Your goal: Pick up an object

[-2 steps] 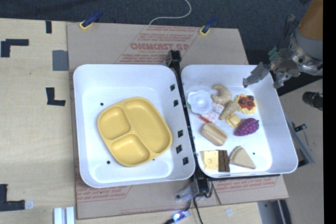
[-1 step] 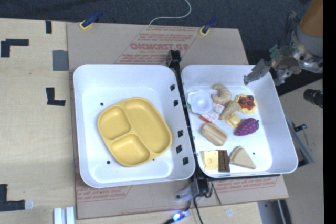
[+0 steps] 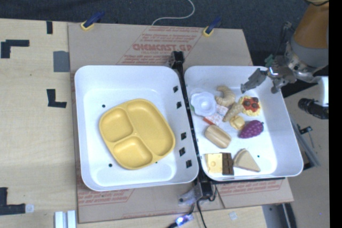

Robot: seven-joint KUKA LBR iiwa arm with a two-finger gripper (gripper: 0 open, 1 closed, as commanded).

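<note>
The right bin (image 3: 283, 131) holds several toy foods: a tan croissant (image 3: 226, 95), a red and yellow piece (image 3: 250, 105), purple grapes (image 3: 251, 128), a bread roll (image 3: 217, 136), a yellow and brown block (image 3: 218, 163), a tan wedge (image 3: 246, 160) and a white cup (image 3: 202, 102). My gripper (image 3: 264, 84) hangs over the bin's far right corner, just above and right of the red and yellow piece. Its fingers are spread open with nothing between them.
The left bin (image 3: 88, 115) holds a yellow divided plate (image 3: 137, 133). A black divider (image 3: 184, 115) runs between the bins. A white cable (image 3: 171, 5) lies on the dark floor behind the bench. The arm's grey and orange body (image 3: 312, 29) stands at the right.
</note>
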